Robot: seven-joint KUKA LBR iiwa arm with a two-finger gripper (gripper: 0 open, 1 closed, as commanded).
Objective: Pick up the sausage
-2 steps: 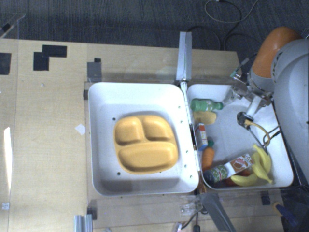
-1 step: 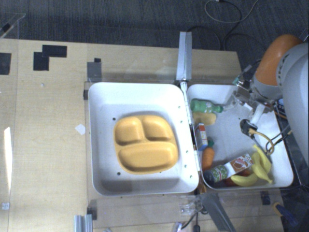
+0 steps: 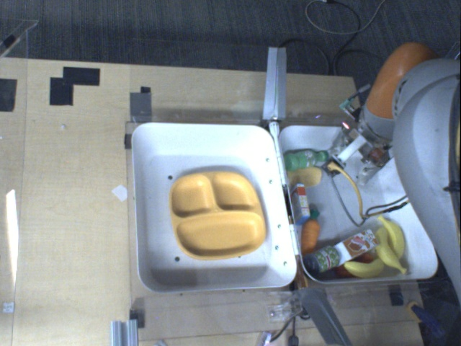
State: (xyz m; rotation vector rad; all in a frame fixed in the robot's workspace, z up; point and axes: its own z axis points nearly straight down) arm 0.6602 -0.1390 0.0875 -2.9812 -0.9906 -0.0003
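Sausage: prob. the red-brown piece in the right bin, near side, touching the bananas; too small to be sure. Likely light, stiff if plastic, smooth and a bit slippery, so grip across its mid, short axis. Gripper sits at the bin's far end, well apart from it, arm reaching in from the right. Open or closed: can't tell.

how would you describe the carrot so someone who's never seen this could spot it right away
Look at the right-hand white bin, the one crowded with food items rather than the one holding the yellow divided tray. Follow its left wall down toward the near corner: the carrot lies there, just above a bottle and the bananas. It is the only orange, tapered piece there.
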